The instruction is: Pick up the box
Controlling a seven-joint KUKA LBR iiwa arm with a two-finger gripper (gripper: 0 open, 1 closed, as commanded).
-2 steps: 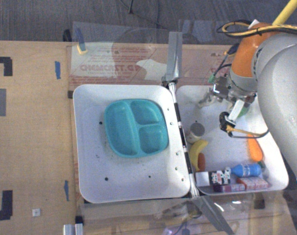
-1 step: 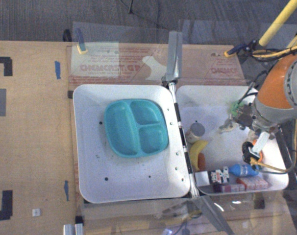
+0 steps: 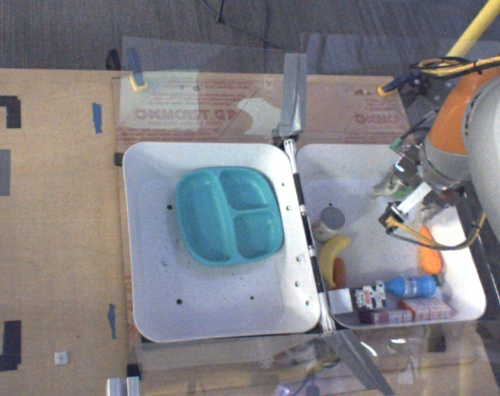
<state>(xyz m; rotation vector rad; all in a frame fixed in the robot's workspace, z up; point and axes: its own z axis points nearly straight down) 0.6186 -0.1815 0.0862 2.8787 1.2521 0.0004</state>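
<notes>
Left bin [image 3: 151, 246]: teal three-compartment plate [image 3: 229, 215] lying flat, slightly left of centre. Right bin [image 3: 349, 167]: grey disc [image 3: 332, 219] near left wall, banana [image 3: 332, 254] just below it, touching small red-orange item [image 3: 340, 271]. Along near wall: box [image 3: 370, 297] with dark and white print, beside blue bottle [image 3: 412, 286] and red-pink packet [image 3: 425, 309]. Orange carrot-like piece [image 3: 430, 256] further right. Gripper [image 3: 396, 213] hovering over right side of bin, well apart from box; finger state impossible to tell.
</notes>
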